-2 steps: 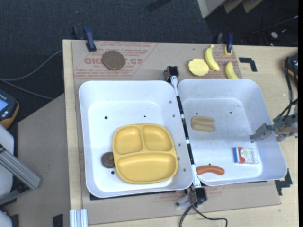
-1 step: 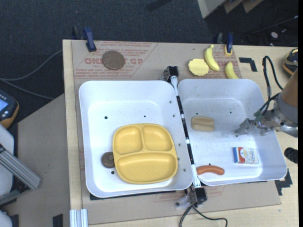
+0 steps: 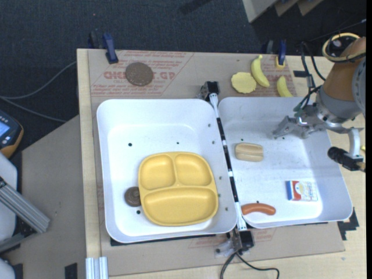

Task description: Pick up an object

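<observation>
In the right bin (image 3: 331,214), a tan bread roll (image 3: 249,151) lies near the left wall. An orange sausage (image 3: 257,209) rests at the front edge, and a small white carton with blue and red print (image 3: 301,190) lies toward the front right. My gripper (image 3: 294,128) hangs over the back of this bin, right of the roll and apart from it. Its fingers are spread open with nothing between them. The left bin (image 3: 116,127) holds a yellow divided plate (image 3: 177,188), with a brown cookie (image 3: 133,196) tucked at the plate's left edge.
On the bench behind the bins lie a brown disc (image 3: 139,73), a yellow round piece (image 3: 244,82) and two toy bananas (image 3: 260,71) (image 3: 283,86). Blue clamps (image 3: 108,47) stand at the back edge. A black divider (image 3: 224,150) runs between the bins.
</observation>
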You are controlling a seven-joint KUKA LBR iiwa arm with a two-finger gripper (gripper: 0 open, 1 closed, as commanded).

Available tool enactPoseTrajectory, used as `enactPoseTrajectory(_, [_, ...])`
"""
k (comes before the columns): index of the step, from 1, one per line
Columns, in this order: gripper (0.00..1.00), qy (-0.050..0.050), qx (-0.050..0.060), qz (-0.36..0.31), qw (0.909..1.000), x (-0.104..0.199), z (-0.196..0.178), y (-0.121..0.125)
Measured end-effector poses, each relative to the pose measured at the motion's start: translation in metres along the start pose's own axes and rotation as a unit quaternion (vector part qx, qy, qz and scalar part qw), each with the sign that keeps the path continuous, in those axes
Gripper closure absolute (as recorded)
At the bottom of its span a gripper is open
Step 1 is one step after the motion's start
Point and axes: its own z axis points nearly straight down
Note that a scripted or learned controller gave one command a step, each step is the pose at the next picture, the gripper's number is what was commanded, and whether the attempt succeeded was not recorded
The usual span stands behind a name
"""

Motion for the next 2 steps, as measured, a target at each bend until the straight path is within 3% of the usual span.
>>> enactPoseTrajectory(1, [0.00, -0.004, 0.005, 0.006, 1.0000, 0.010, -0.001, -0.079])
enactPoseTrajectory(2, [0.00, -0.001, 0.004, 0.006, 1.0000, 0.000, -0.003, -0.151])
